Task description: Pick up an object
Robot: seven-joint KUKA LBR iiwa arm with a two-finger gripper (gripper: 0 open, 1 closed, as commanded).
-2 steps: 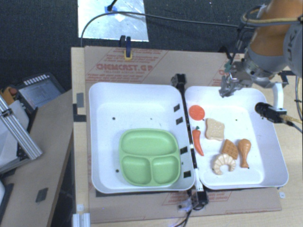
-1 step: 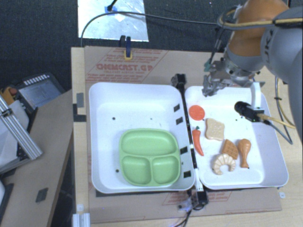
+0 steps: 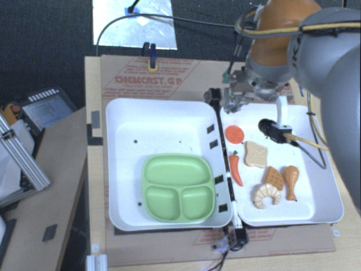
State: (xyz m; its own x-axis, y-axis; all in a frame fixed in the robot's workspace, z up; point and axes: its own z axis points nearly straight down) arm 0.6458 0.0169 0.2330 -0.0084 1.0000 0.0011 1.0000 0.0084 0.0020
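Note:
The right bin (image 3: 321, 208) holds several toy foods. A round red tomato slice (image 3: 234, 134) lies near its left wall, with a red chili (image 3: 236, 169) below it. A bread slice (image 3: 255, 154), a waffle piece (image 3: 274, 177), a drumstick (image 3: 291, 180) and a shrimp (image 3: 266, 195) lie toward the bin's middle and front. My gripper (image 3: 232, 103) hangs over the far left corner of this bin, just above the tomato slice and next to the divider between the bins. Nothing visible is held in it.
The left bin (image 3: 124, 129) contains a green divided plate (image 3: 177, 186) at its front right. A black fitting with a cable (image 3: 274, 131) hangs from the arm over the right bin. The grey arm (image 3: 327, 55) covers the bin's far right corner.

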